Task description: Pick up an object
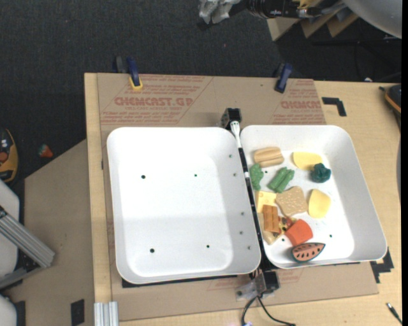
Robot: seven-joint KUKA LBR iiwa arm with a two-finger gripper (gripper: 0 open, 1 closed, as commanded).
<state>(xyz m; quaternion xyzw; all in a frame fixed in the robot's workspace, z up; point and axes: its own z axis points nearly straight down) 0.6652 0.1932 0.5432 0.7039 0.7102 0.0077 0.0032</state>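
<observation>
Objects lie clustered in the right bin (357,191): hot dog (268,156), green pieces (280,179), cracker (293,201), yellow pieces (319,204), red piece (299,232), watermelon slice (308,252). Left bin (127,255) adjoins it. Gripper (217,9) sits at the top edge, well apart; its state cannot be told.

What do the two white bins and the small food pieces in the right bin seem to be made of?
Left bin and right bin: probably thin moulded plastic, smooth with a soft sheen and rounded corners. Watermelon slice and bread slice: likely toy plastic or rubber, judging by flat, uniform, matte colours; which one is unclear.
</observation>
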